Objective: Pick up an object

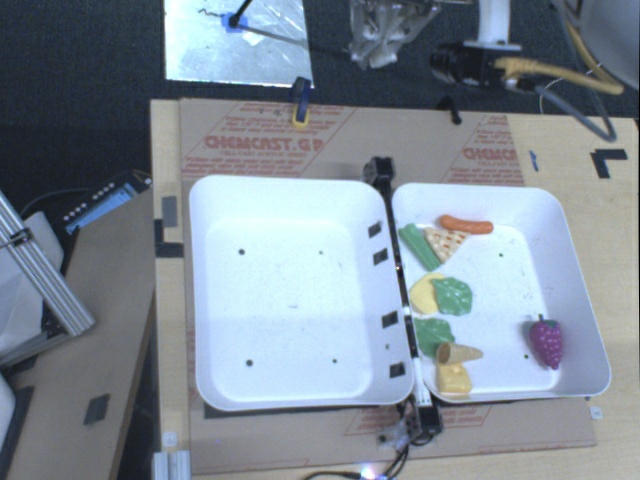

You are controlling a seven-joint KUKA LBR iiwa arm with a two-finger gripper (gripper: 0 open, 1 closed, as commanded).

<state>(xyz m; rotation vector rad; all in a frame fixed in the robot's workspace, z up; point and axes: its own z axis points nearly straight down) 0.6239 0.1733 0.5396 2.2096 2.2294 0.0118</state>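
Observation:
The right bin (570,258) holds several toy foods. An orange sausage (465,225) lies at its far side, with a pizza slice (443,242) and a green strip (420,246) just below it. A yellow piece (427,293) touches a green leafy piece (453,296) near the middle. Lower down are another green piece (433,335), a small cone (458,353) and a yellow wedge (453,378). Purple grapes (545,341) sit alone at the right. My gripper (383,43) hangs high beyond the bench's far edge, away from both bins.
The left bin (290,288) adjoins the right one along a black-clipped seam (392,278). A silvery sheet (238,26) lies at the far left, with a yellow clip (300,116) on the cardboard edge. Cables (540,73) run at the far right, and a metal frame (40,278) stands at the left.

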